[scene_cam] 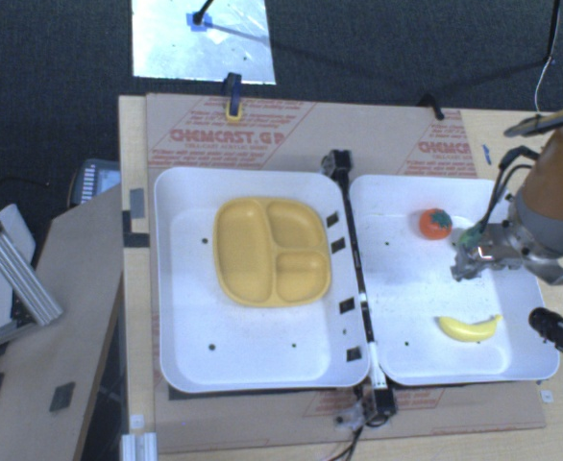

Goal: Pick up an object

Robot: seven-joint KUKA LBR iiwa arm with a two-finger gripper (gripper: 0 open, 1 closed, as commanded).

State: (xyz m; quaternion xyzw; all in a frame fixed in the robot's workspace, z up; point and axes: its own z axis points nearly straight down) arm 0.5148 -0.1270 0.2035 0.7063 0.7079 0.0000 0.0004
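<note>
The right bin [406, 286] holds a yellow banana [469, 327] near its front and an orange-red tomato-like fruit with a green top [434, 223] near its back. My gripper [471, 254] hangs over the right bin, right of and slightly in front of the fruit and behind the banana. It is small and partly hidden by the wrist, so its state is unclear. I see nothing held between it.
The left bin [185, 334] holds a yellow divided plate [270, 251]. A black divider with clips [351, 267] runs between the bins. The arm's grey body and orange band [560, 185] cover the right bin's far right side. Brown cardboard [291, 133] lies under both bins.
</note>
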